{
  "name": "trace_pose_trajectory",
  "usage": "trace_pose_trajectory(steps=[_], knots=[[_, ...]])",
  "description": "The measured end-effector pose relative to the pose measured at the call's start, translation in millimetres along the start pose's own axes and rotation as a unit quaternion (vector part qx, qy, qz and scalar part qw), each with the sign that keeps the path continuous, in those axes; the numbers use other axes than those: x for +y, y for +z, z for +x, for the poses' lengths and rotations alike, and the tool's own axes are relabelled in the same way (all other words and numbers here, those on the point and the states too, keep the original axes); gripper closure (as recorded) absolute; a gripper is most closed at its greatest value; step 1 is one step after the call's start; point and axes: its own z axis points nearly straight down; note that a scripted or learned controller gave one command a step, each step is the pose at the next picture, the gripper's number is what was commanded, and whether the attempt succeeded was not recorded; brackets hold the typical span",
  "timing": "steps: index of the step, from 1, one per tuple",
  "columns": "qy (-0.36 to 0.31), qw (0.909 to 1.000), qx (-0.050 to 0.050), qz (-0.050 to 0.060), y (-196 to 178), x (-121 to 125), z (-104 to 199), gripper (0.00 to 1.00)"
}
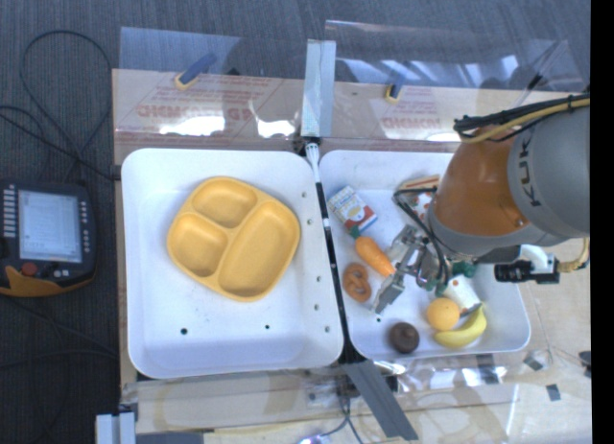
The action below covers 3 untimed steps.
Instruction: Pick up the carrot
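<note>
The orange carrot (373,255) lies slanted on the floor of the right bin (508,341), near its left wall. My gripper (394,268) hangs just right of the carrot, its fingers spread open, one fingertip (403,240) above the carrot's lower end and the other (387,298) below it. The carrot's right tip reaches toward the gap between them. Nothing is clamped. The arm's orange band (480,188) covers the bin's upper right.
A pretzel (357,282) sits just below-left of the carrot and a small carton (349,207) above it. A brown donut (404,337), an orange (442,314), a banana (462,330) and a white bottle (463,291) crowd the lower right. The left bin (153,337) holds a yellow divided plate (233,236).
</note>
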Motion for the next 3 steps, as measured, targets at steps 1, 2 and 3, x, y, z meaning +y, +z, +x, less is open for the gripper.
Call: trace_pose_trajectory(steps=[1,2,3], knots=[[0.126,0.9920,0.002,-0.001,1,22,-41,0.00],[0.230,0.9731,0.002,-0.001,2,23,-44,0.00],[0.230,0.9732,-0.001,-0.001,-9,23,-46,1.00]])
